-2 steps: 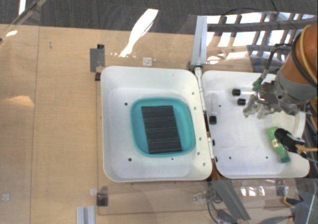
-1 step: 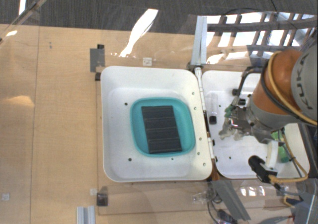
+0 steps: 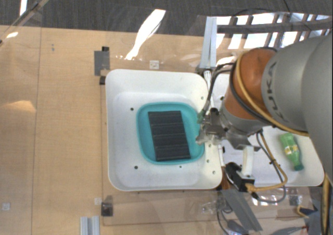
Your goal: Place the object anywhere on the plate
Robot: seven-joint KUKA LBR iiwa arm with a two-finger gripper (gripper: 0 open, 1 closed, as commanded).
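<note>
Already a dark slab [image 3: 169,135] lies flat on the teal plate [image 3: 143,135] in the left bin [image 3: 119,124], so the placing looks done. Gripper [image 3: 208,130] sits at the plate's right rim; its state I cannot tell. A green bottle [image 3: 291,150] lies in the right bin [image 3: 312,176]. "KUKA" reads partly on the arm [image 3: 291,83].

you look down from one fixed camera above the tabletop [image 3: 52,124], at a slant, fairly near; the left bin [image 3: 119,171] sits mid-frame, the arm [image 3: 291,88] enters from the right.
</note>
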